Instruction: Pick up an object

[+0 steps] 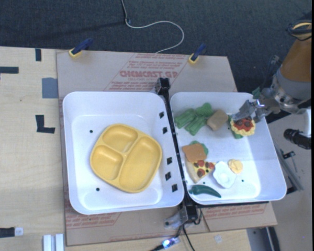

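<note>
The bench (21, 140) is light wood with dark tape marks, and a cardboard sheet (146, 72) held by blue and yellow clamps lies under two white bins. Behind it is dark carpet with a thin white cable (157, 27) looping across. The left bin (78, 114) holds a yellow divided plate (126, 157). The right bin (261, 177) holds toy food: green beans (193, 116), a tan block (217, 120), a pizza slice (199, 167), a fried egg (227, 172) and a green pepper (205, 191). The gripper (247, 115) sits over a red and yellow toy (243, 127) at the bin's far right; whether its fingers are parted or closed I cannot tell.
</note>
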Tool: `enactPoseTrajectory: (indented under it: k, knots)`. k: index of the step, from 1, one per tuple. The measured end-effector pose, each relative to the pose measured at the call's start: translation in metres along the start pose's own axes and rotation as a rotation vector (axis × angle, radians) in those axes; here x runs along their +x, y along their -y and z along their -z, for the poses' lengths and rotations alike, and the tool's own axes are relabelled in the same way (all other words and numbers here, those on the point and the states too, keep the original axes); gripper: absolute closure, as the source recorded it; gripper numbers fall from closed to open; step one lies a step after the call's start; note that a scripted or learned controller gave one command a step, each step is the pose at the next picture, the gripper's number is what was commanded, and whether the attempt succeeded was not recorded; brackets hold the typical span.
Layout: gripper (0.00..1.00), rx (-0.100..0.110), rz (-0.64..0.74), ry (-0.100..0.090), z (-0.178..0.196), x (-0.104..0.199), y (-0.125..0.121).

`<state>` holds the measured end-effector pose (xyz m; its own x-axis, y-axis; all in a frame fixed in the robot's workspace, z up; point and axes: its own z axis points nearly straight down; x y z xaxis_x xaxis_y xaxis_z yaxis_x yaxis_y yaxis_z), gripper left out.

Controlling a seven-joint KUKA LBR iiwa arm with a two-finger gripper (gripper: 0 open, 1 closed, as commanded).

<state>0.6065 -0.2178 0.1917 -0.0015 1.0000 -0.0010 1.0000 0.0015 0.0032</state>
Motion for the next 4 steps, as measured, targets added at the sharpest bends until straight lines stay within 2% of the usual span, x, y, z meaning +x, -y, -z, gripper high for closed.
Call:
enactPoseTrajectory:
  k: [1,2,3,4]
  knots:
    - [1.00,0.001,0.000,0.000,0.035,0.001,-0.001]
    - [1.00,0.003,0.005,-0.002,0.043,0.060,-0.006]
    - [1.00,0.005,0.005,-0.002,0.030,0.121,-0.012]
    - [1.00,0.004,0.005,-0.003,0.040,0.173,-0.012]
